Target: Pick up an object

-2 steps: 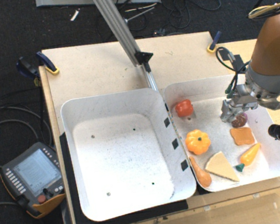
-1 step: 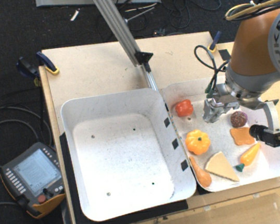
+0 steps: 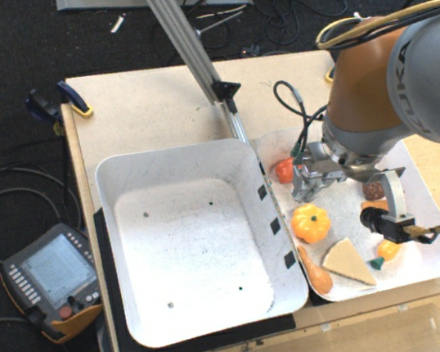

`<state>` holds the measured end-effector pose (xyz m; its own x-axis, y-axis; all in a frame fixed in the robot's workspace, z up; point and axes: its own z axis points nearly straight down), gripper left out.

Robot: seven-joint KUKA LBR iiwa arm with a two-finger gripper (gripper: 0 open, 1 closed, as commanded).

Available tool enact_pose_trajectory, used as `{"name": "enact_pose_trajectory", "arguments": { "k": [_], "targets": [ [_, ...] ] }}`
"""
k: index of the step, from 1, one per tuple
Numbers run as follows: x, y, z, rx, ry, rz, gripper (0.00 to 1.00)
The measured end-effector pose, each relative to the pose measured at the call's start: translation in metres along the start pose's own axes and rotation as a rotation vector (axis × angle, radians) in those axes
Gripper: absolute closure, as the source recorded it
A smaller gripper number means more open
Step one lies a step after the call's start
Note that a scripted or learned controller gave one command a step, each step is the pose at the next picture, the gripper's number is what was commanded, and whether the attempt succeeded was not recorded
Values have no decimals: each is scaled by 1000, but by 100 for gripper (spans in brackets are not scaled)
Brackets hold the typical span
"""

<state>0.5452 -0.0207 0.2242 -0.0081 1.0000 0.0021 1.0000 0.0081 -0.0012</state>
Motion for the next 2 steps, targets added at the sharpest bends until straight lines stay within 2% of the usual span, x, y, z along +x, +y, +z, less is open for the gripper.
{"name": "enact_pose_trajectory", "arguments": {
  "k": [1,2],
  "targets": [
    [47,-2,2,0,0,0,100],
    [101,1,-12,-2,0,0,100]
  ]
}}
